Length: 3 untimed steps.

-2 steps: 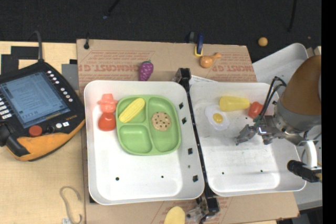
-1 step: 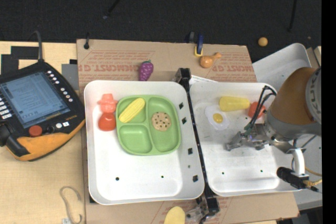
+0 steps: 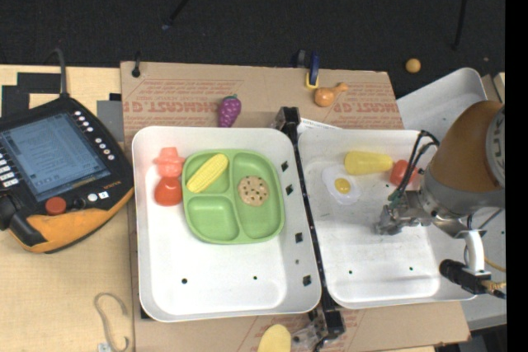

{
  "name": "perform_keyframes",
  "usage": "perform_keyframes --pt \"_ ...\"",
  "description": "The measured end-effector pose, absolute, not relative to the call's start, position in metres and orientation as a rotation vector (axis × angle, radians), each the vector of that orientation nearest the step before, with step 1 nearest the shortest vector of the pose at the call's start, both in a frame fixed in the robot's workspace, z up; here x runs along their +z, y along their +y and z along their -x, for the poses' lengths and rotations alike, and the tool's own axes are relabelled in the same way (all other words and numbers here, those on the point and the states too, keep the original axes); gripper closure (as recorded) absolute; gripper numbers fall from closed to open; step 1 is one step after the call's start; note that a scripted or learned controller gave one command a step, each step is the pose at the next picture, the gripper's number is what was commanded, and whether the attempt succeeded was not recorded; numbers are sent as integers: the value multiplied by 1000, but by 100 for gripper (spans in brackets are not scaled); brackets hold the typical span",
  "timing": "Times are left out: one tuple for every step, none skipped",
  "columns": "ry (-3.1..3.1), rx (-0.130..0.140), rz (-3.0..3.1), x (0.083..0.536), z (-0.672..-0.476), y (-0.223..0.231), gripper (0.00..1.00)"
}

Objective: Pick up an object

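Orange-pink toy (image 3: 168, 176) in left bin (image 3: 214, 293), beside green tray (image 3: 216, 222) bearing corn (image 3: 205, 171) and cookie (image 3: 253, 190). Right bin (image 3: 371, 280): fried egg (image 3: 342, 186), yellow piece (image 3: 367, 162), red piece (image 3: 400, 172). Gripper (image 3: 393, 222) low on bin floor, finger state impossible to tell.

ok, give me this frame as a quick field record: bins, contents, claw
left bin: green tray with corn and cookie; red toy beside the tray
right bin: fried egg, yellow piece, red piece
claw: low over right bin, right of the egg
held: nothing seen
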<state>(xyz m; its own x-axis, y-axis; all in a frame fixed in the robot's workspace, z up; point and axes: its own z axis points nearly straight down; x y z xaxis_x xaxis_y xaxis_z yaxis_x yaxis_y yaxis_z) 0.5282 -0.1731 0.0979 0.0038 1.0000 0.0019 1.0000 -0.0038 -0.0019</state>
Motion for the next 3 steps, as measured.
perform_keyframes --pt "-2219 -1 2225 153 -519 -170 100" --pt "-2223 -3 2224 216 -517 -173 100" --pt "-2221 -1 2222 228 -518 -174 100"
